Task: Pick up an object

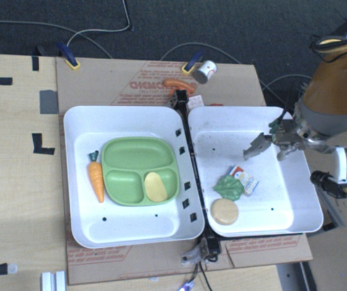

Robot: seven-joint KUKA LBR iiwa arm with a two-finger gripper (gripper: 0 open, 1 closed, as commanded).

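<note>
The right bin (295,217) holds a crumpled green item (228,187), a small white box with red and blue print (246,180) touching it, and a tan round disc (224,211) near the front wall. My gripper (264,154) hangs over the right bin's back half, up and to the right of the green item, apart from it. It is open, with nothing between its fingers. In the left bin (76,126) lies a green divided plate (138,153) with a yellow piece (156,187) in one compartment, and an orange carrot (96,181) rests beside the plate.
The two bins meet at a black clipped seam (188,162). Behind them on the cardboard sit an orange-red object (179,85), a small white cylinder (204,71) and blue-yellow clamps (69,56). Cables run across the dark floor at the back.
</note>
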